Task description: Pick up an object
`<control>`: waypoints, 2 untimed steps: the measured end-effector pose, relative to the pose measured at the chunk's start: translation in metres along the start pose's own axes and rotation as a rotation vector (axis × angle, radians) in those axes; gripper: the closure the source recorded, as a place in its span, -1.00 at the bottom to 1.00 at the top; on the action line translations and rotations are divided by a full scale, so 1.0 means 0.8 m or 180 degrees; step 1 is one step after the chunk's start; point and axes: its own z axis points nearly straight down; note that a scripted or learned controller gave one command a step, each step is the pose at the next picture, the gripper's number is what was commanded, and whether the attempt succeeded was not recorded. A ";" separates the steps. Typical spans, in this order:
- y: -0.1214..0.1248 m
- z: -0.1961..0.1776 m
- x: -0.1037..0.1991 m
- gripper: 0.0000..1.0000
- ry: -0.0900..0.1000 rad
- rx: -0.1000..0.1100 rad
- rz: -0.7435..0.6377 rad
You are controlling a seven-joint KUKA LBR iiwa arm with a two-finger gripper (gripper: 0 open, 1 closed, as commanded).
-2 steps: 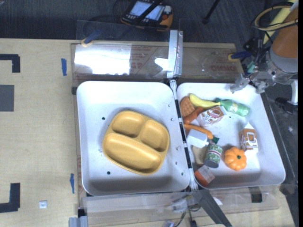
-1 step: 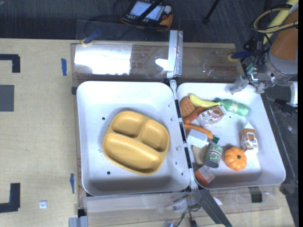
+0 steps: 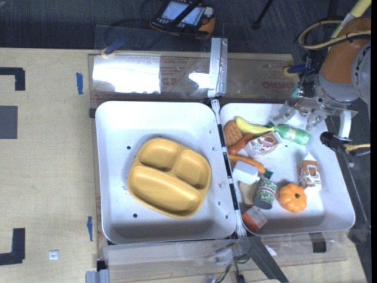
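Labels on the small packages in the right bin point(image 3: 344, 208) are too small to read (red-and-white pouch point(image 3: 263, 144), brown carton point(image 3: 309, 174), green-labelled can point(image 3: 266, 193)). Gripper point(image 3: 301, 112) sits over that bin's far rim beside the green bottle point(image 3: 291, 134); finger state cannot be told. Pumpkin point(image 3: 293, 197) lies near the front edge; the left bin point(image 3: 112, 128) has room around the yellow divided tray point(image 3: 169, 175).

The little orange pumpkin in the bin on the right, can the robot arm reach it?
Probably yes. The pumpkin sits in the open near the right bin's front, with nothing on top of it. A small can stands close beside it, which might crowd the gripper, now at the bin's far edge.
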 end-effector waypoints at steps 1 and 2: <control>-0.072 0.042 -0.014 -1.00 0.0035 -0.0007 0.0392; -0.072 0.030 -0.018 1.00 0.0013 -0.0014 0.0400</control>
